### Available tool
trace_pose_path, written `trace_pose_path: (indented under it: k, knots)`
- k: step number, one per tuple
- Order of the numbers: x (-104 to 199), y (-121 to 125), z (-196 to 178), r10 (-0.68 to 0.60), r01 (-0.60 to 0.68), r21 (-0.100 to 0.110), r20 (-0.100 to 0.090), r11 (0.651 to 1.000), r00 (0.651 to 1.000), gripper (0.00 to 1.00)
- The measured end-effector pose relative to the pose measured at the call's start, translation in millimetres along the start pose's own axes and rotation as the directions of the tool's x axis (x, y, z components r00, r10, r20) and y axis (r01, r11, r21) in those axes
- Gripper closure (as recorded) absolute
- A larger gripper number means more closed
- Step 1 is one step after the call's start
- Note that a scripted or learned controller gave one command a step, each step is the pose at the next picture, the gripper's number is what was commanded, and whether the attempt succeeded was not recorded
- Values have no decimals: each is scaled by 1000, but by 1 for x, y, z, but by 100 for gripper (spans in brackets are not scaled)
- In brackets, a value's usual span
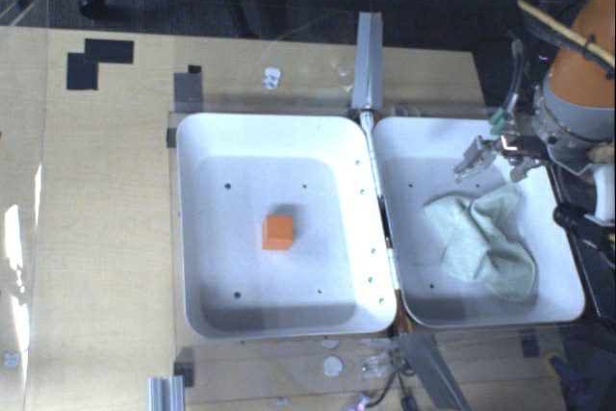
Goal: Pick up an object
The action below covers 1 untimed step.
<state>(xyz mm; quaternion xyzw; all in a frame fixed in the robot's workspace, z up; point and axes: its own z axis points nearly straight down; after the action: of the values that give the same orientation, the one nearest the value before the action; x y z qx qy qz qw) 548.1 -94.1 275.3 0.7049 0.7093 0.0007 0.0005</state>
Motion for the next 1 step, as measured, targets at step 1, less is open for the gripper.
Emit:
trace_pose_path:
  k: [1]
  knots:
    - [-31, -28, 133, -241, 241, 1, 0, 971, 971, 0]
